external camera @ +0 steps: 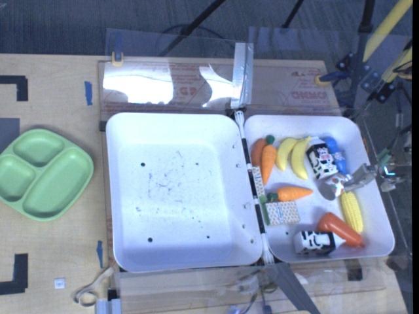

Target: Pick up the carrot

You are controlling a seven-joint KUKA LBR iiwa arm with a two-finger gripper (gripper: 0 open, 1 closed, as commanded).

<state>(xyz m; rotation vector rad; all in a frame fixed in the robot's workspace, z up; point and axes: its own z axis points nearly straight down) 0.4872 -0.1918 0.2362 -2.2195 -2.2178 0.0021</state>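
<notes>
We see the carrot [294,192] lying in the right bin [376,237], just left of the gripper [340,185]; whether that is open, we cannot tell.

Two bins side by side; carrot [294,192] in right bin [376,241], corn [352,210] to its right

1. Gripper [385,173] at right edge: blurred, cut by frame, finger state unreadable.
2. Metallic spoon-like item [340,184] in right bin [376,247]: smeared by glare, identity unclear.
3. Small printed packet [283,212]: label too small to read.
4. Carrots [263,157] by divider: overlapping, count uncertain.
5. Cow-patterned object [314,241]: type unclear.
</notes>
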